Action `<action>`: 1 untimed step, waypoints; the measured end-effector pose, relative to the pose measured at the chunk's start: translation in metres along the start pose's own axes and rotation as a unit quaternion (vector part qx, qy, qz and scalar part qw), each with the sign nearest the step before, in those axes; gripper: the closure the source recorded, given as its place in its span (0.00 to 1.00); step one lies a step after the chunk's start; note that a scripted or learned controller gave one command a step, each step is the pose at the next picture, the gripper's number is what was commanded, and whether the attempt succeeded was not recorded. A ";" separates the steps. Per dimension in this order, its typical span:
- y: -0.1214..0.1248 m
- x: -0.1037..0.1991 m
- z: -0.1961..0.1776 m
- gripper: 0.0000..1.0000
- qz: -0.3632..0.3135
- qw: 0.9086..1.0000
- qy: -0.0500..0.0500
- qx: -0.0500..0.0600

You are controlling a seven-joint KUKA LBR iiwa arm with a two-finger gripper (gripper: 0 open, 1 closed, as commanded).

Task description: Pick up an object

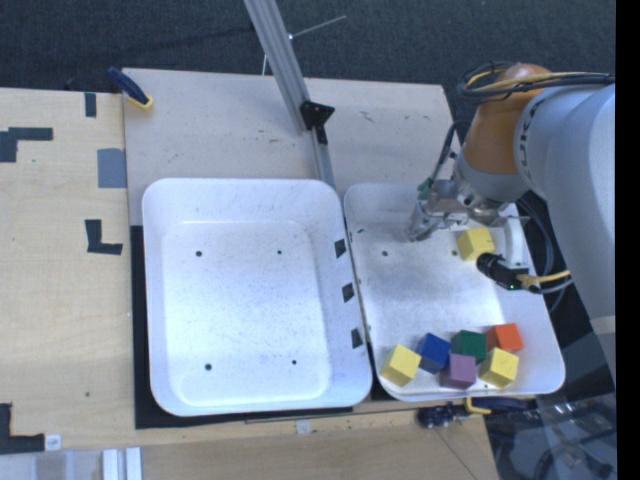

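Arm (545, 138) is reaching in from the right of the frame, orange band showing above the wrist. Gripper (425, 223) is hanging low over the upper part of the right bin (400, 288), its metal fingers pointing down and to the left. Jaws: cannot tell whether apart or together; the tips are blurring into the white floor at this slant. Nothing is visibly sitting between them.

Nearest candidate is the lone yellow cube (475, 242), lying just right of the gripper in the upper right of that bin, near the rim. Whether the gripper is touching it is unclear; probably just beside it.

Step in hand, as I am judging it: approach, with the grasp not yet made. Next move is calling for a small shift toward the right of the frame to centre over the cube, then a straight descent.

The cube is sitting slightly rotated, edges running off the bin's walls. Being a cube, it is offering no real long axis.

Other blocks (455, 356) are clustering along the lower edge of the right bin. Left bin (240, 298) is lying alongside.
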State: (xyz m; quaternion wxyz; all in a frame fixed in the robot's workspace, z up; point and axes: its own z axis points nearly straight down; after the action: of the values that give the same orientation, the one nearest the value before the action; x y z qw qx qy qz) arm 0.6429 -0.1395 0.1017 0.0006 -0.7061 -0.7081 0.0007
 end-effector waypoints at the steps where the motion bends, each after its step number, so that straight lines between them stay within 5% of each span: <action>1: -0.008 0.005 -0.055 1.00 0.001 1.000 0.000 -0.003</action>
State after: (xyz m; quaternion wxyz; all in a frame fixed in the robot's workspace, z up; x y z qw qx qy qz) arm 0.6348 -0.1348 0.1564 -0.0014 -0.7064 -0.7078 -0.0011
